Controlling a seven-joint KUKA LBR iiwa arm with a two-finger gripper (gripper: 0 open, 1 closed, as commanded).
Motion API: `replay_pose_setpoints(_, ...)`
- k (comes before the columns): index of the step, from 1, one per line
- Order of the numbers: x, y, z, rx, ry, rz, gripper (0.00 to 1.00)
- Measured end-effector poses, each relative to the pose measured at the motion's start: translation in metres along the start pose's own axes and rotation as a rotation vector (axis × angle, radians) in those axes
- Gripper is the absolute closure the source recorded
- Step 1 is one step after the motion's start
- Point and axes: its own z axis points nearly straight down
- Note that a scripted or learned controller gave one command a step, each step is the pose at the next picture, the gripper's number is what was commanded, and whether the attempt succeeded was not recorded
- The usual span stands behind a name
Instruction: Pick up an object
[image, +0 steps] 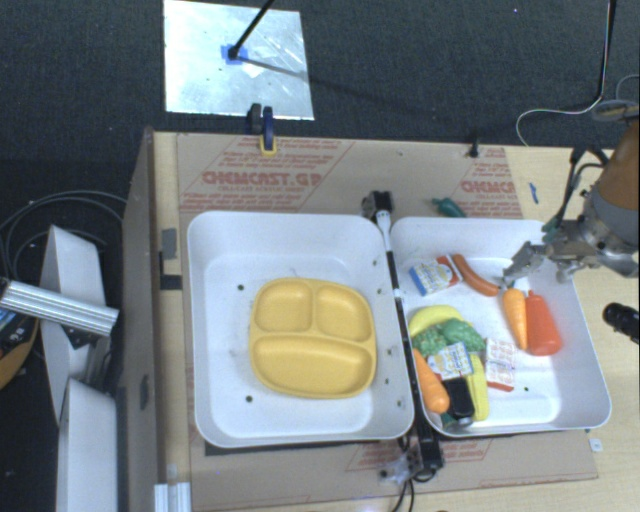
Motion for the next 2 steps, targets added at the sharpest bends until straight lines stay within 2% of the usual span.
replay_pose_setpoints(1, -0.022, -0.028, 0.096, -0.018, -0.008, 0.000, 0.00)
replay_pose_setpoints(2, 0.046, -0.055, 0.120, -0.001, 0.000, -0.001, 0.00)
